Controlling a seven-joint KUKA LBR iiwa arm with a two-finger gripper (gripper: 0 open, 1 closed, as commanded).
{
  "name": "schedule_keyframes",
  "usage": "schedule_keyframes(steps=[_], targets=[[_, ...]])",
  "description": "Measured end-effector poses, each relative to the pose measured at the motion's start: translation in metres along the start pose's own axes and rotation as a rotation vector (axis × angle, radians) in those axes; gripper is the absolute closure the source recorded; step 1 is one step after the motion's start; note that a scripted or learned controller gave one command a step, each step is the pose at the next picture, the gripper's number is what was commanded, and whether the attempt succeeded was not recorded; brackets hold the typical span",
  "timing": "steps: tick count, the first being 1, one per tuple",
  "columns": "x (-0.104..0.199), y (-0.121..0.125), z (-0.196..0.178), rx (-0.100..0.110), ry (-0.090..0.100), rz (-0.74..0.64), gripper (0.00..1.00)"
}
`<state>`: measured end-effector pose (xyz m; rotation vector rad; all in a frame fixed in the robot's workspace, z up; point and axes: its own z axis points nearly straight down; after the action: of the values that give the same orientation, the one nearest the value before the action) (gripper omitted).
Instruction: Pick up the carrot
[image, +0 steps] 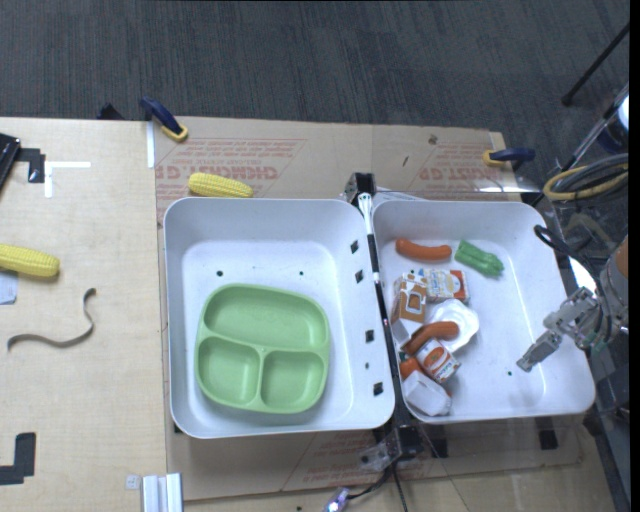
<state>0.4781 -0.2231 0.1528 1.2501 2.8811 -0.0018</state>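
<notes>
We see our tool (541, 350) released, fingers apart, over the right bin's (560, 400) bare floor near its right wall. The carrot (424, 249) lies well apart, near the bin's far wall.

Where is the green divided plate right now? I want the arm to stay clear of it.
The green divided plate lies in the left bin, toward its near edge, well away from the gripper over the right bin.

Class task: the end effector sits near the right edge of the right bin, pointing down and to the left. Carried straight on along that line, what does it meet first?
Probably the bare floor of the right bin, just beyond the end effector. Further along that line lies the pile with the white packet, though depth is hard to judge from above.
</notes>
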Motion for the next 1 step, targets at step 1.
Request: schedule_keyframes(steps=[1], targets=[[0.0576,0.053,0.0364,0.001,0.003,0.195,0.0]])
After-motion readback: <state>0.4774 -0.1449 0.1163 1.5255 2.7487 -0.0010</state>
